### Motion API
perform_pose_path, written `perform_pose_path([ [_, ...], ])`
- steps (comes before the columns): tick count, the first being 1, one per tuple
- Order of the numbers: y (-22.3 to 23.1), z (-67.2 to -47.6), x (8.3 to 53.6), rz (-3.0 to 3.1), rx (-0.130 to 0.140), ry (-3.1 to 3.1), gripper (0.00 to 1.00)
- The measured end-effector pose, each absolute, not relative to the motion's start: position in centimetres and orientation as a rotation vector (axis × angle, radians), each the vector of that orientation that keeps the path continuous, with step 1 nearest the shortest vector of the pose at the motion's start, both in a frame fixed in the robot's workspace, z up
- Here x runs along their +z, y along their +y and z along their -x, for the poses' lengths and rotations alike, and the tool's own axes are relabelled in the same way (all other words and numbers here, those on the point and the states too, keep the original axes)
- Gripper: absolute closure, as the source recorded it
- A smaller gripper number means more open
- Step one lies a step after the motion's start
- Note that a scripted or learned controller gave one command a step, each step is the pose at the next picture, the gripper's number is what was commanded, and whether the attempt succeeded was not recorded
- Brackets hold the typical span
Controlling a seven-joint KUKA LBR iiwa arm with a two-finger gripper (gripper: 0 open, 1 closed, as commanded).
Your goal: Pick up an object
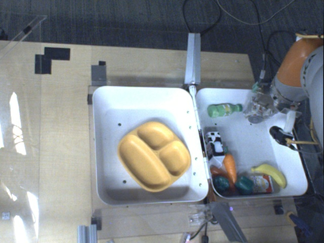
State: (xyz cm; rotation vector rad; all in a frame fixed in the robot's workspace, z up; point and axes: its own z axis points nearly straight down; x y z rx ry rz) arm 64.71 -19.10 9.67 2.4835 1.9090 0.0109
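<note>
My claw (pixel 259 108) hangs over the right white bin's (pixel 298 186) far corner, just right of a small green plastic bottle (pixel 225 109) lying on its side. I cannot tell the claw's state.

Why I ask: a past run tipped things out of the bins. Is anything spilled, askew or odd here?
Nothing has spilled. The yellow divided tray sits askew in the left bin. In the right bin, the green bottle lies on its side, and the carrot, banana and other items crowd the near edge.
</note>
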Motion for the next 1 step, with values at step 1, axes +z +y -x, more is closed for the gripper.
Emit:
perform_pose_path([
  [1,-13.95,-65.88,20.84,-2.578,0.004,1.79,1.0],
])
